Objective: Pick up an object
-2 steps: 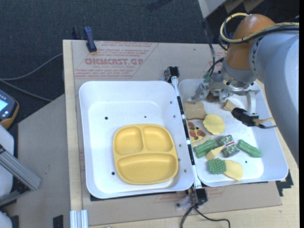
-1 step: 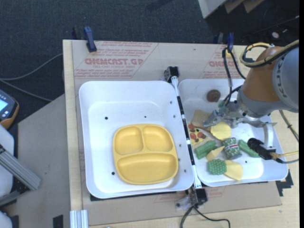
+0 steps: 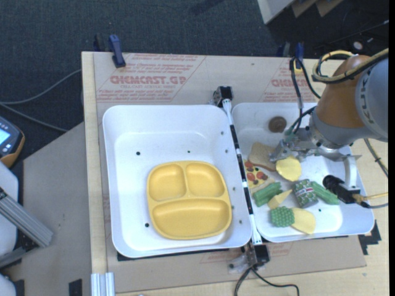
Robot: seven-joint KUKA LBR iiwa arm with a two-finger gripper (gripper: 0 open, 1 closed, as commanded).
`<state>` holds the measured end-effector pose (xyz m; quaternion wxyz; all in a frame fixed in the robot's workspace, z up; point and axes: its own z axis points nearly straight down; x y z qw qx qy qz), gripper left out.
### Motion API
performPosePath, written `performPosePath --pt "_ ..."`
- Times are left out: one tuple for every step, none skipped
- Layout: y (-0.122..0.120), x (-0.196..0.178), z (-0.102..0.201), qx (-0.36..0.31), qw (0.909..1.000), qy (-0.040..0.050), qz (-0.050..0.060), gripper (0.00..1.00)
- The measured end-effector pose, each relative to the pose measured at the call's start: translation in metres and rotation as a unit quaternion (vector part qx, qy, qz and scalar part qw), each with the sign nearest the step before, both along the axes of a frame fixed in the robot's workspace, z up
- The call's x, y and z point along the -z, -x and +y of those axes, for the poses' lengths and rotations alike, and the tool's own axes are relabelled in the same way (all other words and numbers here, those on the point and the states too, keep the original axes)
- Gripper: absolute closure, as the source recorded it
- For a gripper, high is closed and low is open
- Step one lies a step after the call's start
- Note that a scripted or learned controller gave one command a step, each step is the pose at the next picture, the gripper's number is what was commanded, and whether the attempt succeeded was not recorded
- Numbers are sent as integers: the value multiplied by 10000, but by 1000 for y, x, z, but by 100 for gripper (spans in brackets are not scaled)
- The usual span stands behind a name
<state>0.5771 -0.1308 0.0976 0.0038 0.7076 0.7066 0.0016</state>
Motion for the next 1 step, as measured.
performPosePath --pt "-42 -115 62 -49 10000 -14 -39 100"
